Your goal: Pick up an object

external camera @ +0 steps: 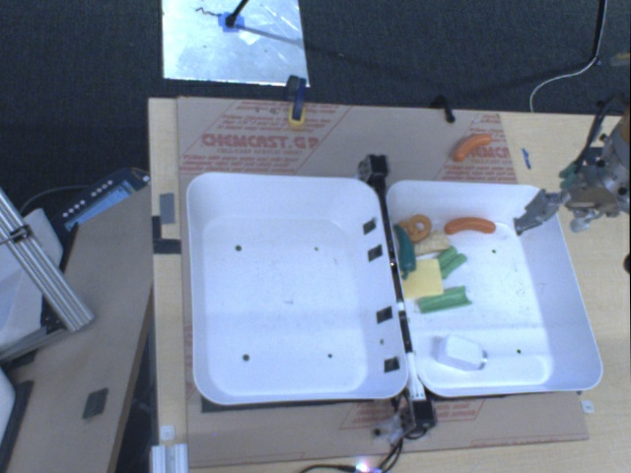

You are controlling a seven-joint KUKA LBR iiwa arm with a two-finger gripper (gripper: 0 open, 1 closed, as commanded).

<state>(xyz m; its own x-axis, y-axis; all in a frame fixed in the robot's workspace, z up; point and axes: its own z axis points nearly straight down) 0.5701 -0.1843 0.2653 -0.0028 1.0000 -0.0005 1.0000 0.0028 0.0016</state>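
- At the upper left of the frame we see a shiny grey sheet (pixel 235 26) lying on the dark floor, with a small blue piece (pixel 234 22) on it.
- Below it, the surface (pixel 325 131) carries a brown printed board, and a yellow and blue clamp (pixel 296 101) grips the board's upper edge.
- The left bin (pixel 207 264) fills the middle left of the frame, and we see nothing in it but small dark dots on its floor.
- The right bin (pixel 577 353) touches it along a dark row of clips down the centre of the frame.
- In the right bin's upper left we see a small brown ring (pixel 418 228), with a yellow block (pixel 425 280) below it and green sticks (pixel 446 298) beside and under the block.
- A white object (pixel 460 353) lies near the bin's lower edge, hard to make out against the white floor.
- An orange sausage (pixel 470 227) lies in the upper middle of the right bin, apart from the ring.
- A second orange sausage (pixel 472 146) lies on the board above the bin.
- The pincer (pixel 539 213) hangs at the right bin's upper right rim, to the right of the sausage inside and not touching it; we see nothing in it, and we cannot tell how wide it stands.
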